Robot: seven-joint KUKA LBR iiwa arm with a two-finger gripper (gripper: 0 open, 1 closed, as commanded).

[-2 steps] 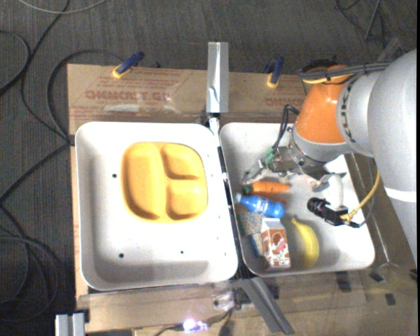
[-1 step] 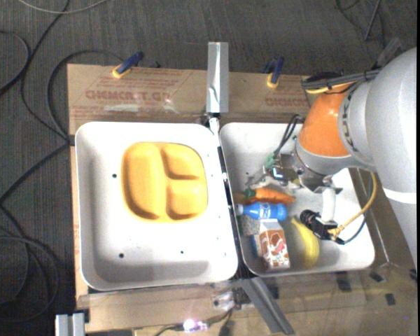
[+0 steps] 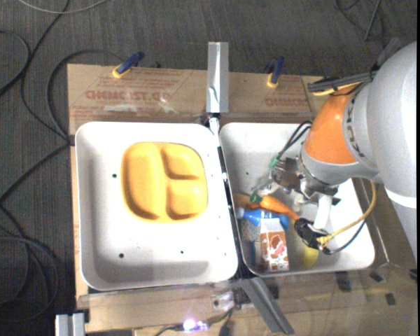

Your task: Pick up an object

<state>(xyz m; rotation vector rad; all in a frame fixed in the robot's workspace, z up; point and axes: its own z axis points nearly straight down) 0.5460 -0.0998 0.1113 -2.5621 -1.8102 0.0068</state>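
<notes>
Even, moderately bright overhead light falls on the bench. The two shallow white plastic bins (image 3: 91,208) read nearly blown out, with soft grey shading along their inner walls. The glossy yellow divided tray (image 3: 164,180) carries mild sheen. The grey arm with its orange band (image 3: 334,135) casts a faint shadow beneath it. Dark carpet stays murky. The picture is slightly soft and grainy throughout.

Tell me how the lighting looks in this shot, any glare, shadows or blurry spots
In the camera view, light is even and soft; the left bin looks bright white with mild glare, the yellow tray casts faint shading, the arm is nearest the lens and slightly soft, and it shades the right bin around the carrot and carton; a small purple light spot glows at the bottom edge.
</notes>
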